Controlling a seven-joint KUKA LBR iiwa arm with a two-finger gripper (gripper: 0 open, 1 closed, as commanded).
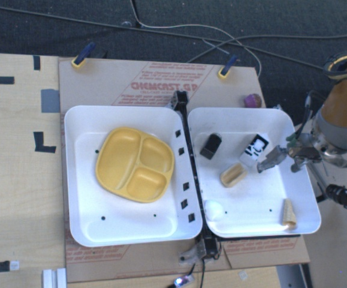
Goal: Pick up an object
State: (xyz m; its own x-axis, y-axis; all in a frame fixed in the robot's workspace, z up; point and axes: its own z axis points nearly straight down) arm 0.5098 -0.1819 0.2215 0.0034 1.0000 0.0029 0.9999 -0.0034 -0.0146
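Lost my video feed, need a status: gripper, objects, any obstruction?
Gripper over right white bin, nothing visibly held. Tan block, black block, white-black box lying loose. No obstruction.

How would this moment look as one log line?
gripper: over right bin, holding nothing | nearest: white box | yellow tray: left bin

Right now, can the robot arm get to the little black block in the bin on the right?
Probably yes. The gripper hangs over the right bin, and the black block lies in the open further left. The white box and tan piece sit between them, but coming from above should clear both.
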